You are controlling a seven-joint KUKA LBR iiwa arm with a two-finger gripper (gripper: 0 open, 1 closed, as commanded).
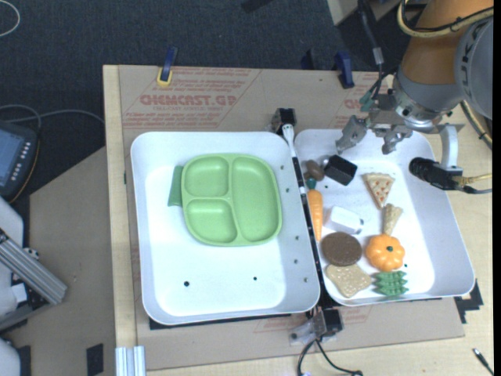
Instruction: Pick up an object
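The bench (pixel 117 210) is topped with a brown board, and two shallow white bins sit on it side by side. The left bin (pixel 156 272) holds a green divided plate (pixel 232 199) with three compartments, set in the bin's upper half. The right bin (pixel 450 241) holds a scatter of toy food. The grey arm (pixel 446 45) with its orange band reaches in from the right, and its gripper (pixel 374 135) hovers over the upper end of the right bin with the two fingers spread apart and nothing between them.

Just below the gripper lies a small black block (pixel 340 169), tilted, with a brown lump (pixel 315 169) beside it near the bins' shared wall. An orange carrot (pixel 315 211) lies lengthwise along that wall. A white block (pixel 346 220) sits beside the carrot, and below it a round brown cookie (pixel 342 248). A toast slice (pixel 347 280) touches the cookie's lower edge. To the right are a small orange pumpkin (pixel 385 252), a green leafy piece (pixel 391 283) under it, a pale cone-like piece (pixel 391 218) above it and a pizza slice (pixel 380 187) higher up.
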